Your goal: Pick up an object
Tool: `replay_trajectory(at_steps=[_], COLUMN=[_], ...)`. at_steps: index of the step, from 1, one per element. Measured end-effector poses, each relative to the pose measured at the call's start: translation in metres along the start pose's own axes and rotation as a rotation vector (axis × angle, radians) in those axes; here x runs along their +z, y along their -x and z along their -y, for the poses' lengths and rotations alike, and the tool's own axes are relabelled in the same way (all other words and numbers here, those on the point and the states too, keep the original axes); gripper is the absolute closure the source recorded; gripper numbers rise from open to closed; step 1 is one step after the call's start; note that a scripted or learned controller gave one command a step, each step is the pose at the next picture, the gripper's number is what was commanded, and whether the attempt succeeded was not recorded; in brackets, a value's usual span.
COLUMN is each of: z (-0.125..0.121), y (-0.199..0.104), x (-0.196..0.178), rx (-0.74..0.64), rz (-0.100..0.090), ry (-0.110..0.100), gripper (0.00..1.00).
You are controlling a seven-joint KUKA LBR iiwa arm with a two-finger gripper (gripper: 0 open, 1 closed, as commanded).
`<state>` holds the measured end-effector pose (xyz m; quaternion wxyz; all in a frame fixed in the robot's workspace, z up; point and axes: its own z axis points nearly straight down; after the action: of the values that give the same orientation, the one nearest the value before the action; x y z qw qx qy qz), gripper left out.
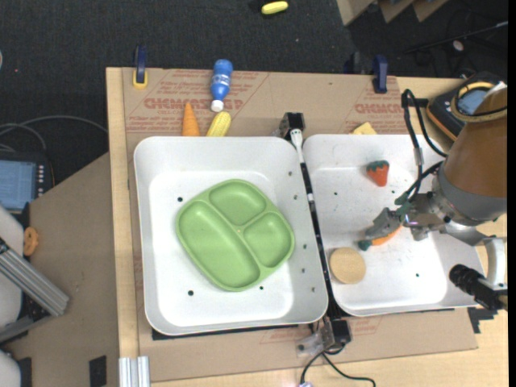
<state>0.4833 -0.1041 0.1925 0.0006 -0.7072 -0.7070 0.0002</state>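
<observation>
On the worktop (121,216), the left bin (153,240) holds a green divided plate (234,234) lying flat near its middle. Beyond that bin's far edge lie a carrot (189,121), a small corn cob (219,123) and a blue-and-white bottle (220,83). In the right bin (403,293), a round tan cookie (348,265) sits near the left wall toward the near side, and a strawberry (378,172) sits toward the far side. The arm (476,168) reaches in from the right, its end effector (385,228) low over the bin floor, touching or just above an orange piece (385,236); whether its fingers are apart or together cannot be told.
</observation>
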Motion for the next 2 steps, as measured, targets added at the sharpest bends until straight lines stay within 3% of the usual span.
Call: replay_trajectory(at_steps=[1, 2], z=[-0.015, -0.107], y=[0.047, -0.011], x=[0.111, 0.107], rx=[0.004, -0.009], rz=[0.000, 0.000], ry=[-0.006, 0.009], gripper=[0.00, 0.00])
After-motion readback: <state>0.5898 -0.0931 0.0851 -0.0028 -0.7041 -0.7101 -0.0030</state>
